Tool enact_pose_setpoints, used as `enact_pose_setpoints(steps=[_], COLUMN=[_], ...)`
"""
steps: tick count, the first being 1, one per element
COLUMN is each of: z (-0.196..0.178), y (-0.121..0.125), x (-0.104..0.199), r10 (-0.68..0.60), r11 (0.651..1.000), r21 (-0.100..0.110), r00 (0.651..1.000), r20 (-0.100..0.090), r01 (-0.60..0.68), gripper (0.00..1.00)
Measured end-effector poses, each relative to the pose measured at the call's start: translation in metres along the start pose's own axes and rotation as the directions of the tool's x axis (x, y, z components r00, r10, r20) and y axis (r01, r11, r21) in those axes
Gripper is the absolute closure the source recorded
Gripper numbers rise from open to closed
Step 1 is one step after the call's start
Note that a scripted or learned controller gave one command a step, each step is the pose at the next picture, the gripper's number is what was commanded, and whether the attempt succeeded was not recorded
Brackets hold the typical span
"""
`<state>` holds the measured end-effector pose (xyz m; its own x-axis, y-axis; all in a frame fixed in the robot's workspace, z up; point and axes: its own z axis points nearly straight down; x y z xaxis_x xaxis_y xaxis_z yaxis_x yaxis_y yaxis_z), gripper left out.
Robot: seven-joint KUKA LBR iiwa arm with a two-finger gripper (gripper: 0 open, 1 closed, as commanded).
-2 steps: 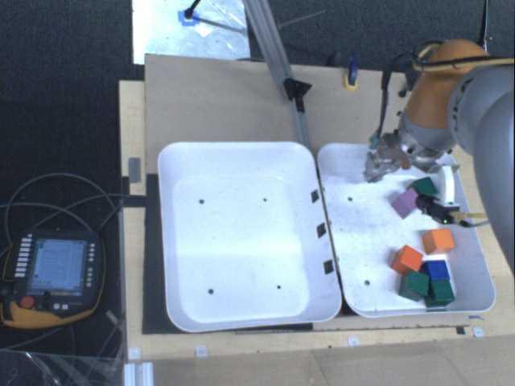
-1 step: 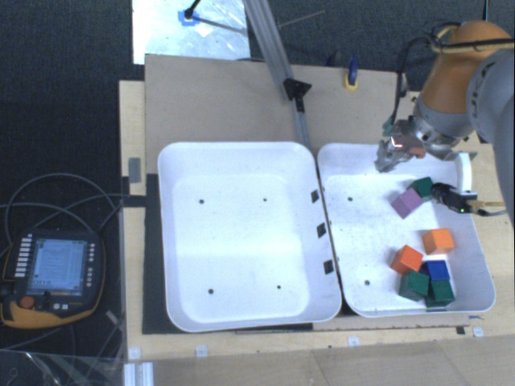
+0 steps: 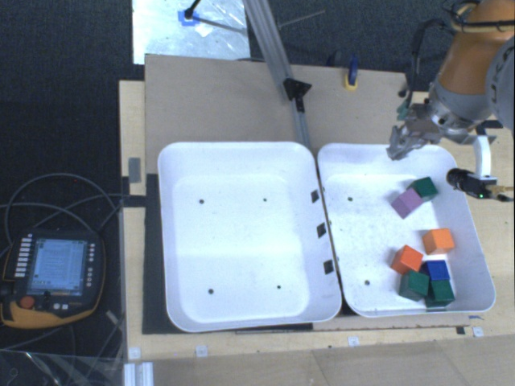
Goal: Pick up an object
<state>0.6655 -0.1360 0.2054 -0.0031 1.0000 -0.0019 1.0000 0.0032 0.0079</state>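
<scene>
Dark carpet surrounds the counter (image 3: 241,103) bearing two white bins; the left bin (image 3: 241,236) sits beside the right bin (image 3: 362,232). Purple (image 3: 406,203), green (image 3: 423,188), orange (image 3: 438,240) and blue (image 3: 437,270) blocks lie along the right bin's right side. Jaws (image 3: 400,153) hover over its top rim, state cannot be determined.

Grey arm (image 3: 491,79), orange band above wrist, black cables looped alongside, metallic grey pincer (image 3: 400,149).
</scene>
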Motion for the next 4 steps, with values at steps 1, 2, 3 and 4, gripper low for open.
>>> enact_pose_setpoints(steps=[1,2,3,4], z=[-0.038,-0.048,-0.049,-0.055], y=[0.002,-0.011,-0.021,-0.036], x=[0.000,0.050,0.092,0.141], r10=[-0.001,-0.007,-0.006,-0.007], r11=[1.000,1.000,1.000,1.000], r21=[0.001,0.006,0.007,0.007], r00=[1.000,1.000,1.000,1.000], r20=[-0.001,-0.004,-0.003,-0.005], r01=[0.001,0.007,0.006,0.007], gripper=[1.00,1.00,1.00,1.00])
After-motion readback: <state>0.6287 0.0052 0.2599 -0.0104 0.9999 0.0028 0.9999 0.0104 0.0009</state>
